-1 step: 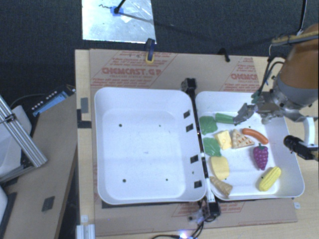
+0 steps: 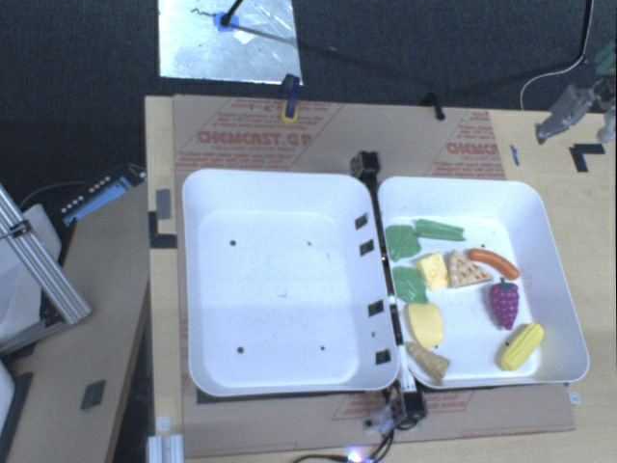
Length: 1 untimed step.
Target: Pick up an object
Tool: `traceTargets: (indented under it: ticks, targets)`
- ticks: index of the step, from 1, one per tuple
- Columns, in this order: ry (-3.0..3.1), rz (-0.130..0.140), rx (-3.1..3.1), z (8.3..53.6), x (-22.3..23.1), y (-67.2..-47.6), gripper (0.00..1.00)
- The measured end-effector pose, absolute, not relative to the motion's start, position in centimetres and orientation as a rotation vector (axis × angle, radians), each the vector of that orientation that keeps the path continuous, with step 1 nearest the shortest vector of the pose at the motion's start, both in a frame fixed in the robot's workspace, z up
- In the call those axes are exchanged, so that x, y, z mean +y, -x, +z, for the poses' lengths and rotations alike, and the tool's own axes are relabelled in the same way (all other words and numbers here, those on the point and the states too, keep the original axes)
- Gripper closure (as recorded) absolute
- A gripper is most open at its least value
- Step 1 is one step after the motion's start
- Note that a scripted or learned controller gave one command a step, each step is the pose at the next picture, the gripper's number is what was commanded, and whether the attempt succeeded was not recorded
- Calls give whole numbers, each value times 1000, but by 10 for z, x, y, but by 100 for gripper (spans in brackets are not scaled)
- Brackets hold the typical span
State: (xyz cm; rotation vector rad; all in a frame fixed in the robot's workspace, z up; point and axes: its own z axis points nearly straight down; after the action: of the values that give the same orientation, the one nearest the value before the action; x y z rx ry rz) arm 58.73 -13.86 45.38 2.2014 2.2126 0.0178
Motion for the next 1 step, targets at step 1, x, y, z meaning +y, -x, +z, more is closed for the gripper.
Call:
traceTargets:
  ticks: [1]
  targets:
    - [-2205, 6, 2227, 455, -137, -587, 100]
